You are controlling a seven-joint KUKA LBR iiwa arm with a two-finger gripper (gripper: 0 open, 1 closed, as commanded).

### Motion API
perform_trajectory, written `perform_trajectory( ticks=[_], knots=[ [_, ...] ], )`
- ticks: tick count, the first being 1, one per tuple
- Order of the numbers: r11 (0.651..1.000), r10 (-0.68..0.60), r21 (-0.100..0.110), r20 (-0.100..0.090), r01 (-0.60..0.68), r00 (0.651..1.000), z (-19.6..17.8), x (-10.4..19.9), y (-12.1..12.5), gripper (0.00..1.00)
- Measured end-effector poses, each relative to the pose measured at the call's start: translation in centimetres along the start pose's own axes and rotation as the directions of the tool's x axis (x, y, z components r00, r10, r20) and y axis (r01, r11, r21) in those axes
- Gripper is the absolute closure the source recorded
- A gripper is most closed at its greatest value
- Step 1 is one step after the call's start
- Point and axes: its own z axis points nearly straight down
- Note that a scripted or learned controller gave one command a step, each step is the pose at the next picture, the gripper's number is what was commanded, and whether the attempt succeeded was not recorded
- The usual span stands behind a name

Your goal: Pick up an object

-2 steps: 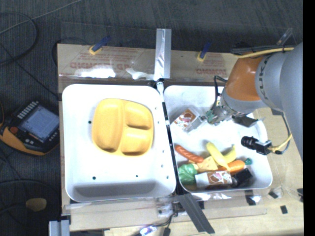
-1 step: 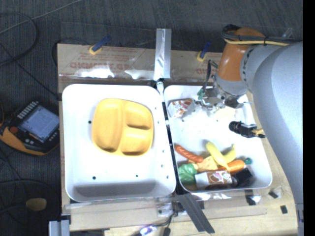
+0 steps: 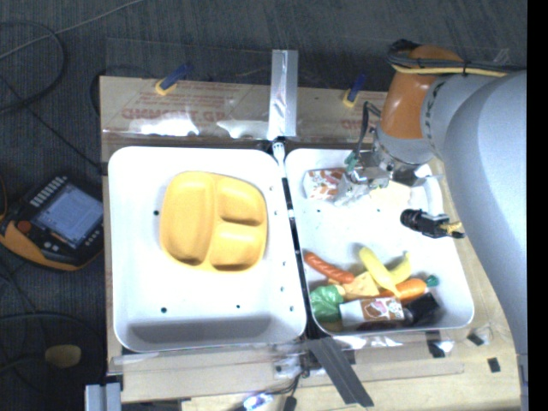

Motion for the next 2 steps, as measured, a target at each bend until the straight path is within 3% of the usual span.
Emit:
perform_trajectory(
  ticks=[1, 2],
  knots=[
    [0.996, 0.076, -0.056, -0.004, -0.076, 0.997, -9.1, 8.0, 1.8, 1.00],
    [0.990, -0.132, -0.055, 0.006, 0.132, 0.991, -8.3, 6.6, -7.5, 1.00]
  ],
)
